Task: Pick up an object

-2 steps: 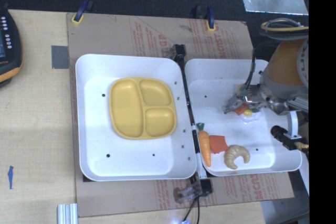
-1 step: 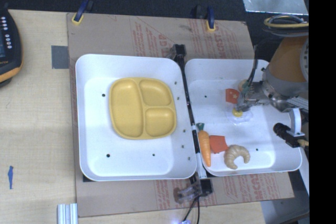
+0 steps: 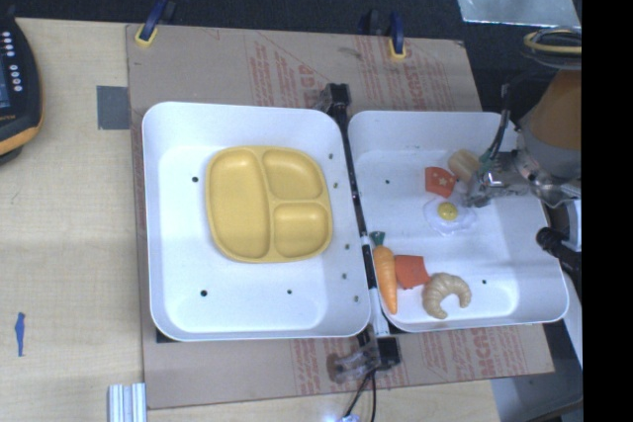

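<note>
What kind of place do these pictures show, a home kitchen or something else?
Probably a robotics lab bench, not a kitchen. Two shallow white plastic bins sit on cardboard clamped to a wooden bench, toy food such as a small orange plastic carrot lies in the right bin, and a grey robot arm's gripper reaches in.

Bright, even overhead light; mild glare on the white bins (image 3: 168, 212); soft shadows; slightly soft focus.
</note>
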{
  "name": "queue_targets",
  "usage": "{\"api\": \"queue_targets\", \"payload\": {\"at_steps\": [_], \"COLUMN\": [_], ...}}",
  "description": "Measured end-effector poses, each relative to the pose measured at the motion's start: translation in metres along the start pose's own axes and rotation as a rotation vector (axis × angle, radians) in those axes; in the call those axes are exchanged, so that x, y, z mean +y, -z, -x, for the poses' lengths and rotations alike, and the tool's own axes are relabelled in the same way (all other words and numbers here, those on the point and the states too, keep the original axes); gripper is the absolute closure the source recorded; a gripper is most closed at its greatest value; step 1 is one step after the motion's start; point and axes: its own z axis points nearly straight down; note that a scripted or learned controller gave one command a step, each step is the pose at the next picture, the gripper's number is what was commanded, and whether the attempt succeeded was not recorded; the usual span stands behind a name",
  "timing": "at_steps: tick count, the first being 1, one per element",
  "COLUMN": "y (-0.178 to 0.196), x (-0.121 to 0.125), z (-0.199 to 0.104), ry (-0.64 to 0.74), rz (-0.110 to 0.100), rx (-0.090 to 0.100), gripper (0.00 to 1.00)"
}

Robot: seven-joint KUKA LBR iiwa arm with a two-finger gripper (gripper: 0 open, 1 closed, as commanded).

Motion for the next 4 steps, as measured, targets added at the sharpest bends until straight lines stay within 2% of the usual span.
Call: {"api": "queue_targets", "payload": {"at_steps": [1,2,3,4], "y": [0.020,0.019,0.000,0.011], "x": [-0.037,-0.036,0.023,0.021], "z": [-0.002,-0.002,-0.053,-0.049], "ry": [0.001,0.002,0.009,0.007], "rz": [-0.006,-0.004,0.001,-0.004], "rx": [0.003,0.003,0.002,0.002], "gripper": [1.00,0.00,0.00,1.00]}}
